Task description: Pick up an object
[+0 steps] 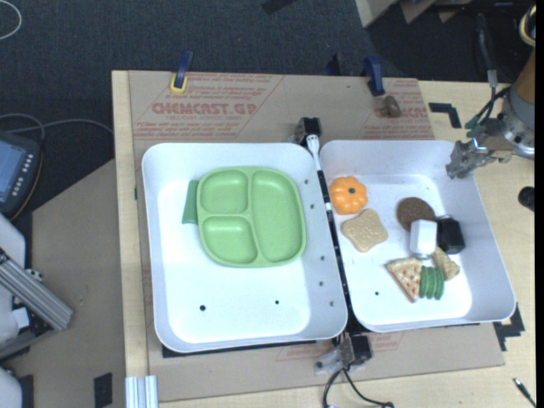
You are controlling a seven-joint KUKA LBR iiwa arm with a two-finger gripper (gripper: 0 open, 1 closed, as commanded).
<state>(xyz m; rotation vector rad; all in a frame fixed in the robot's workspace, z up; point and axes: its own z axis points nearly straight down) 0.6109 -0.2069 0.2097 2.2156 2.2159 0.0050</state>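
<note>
The right bin (pixel 382 164) holds several small toy foods. An orange pumpkin (pixel 348 194) sits near its left wall, with a tan cracker (pixel 365 230) just below it. Further right lie a brown cookie (pixel 412 210), a white block (pixel 422 236) and a black piece (pixel 450 235). A pizza slice (pixel 405 275) and a green vegetable (pixel 432 283) lie toward the front. My gripper (pixel 464 158) hangs over the bin's far right corner, apart from all of these, with nothing seen in it.
The left bin (pixel 170 296) carries a light green divided plate (pixel 252 216) lying over a darker green piece (pixel 189 202). A black divider (pixel 326 219) runs between the bins. Clamps (pixel 179 76) stand on the board's far edge.
</note>
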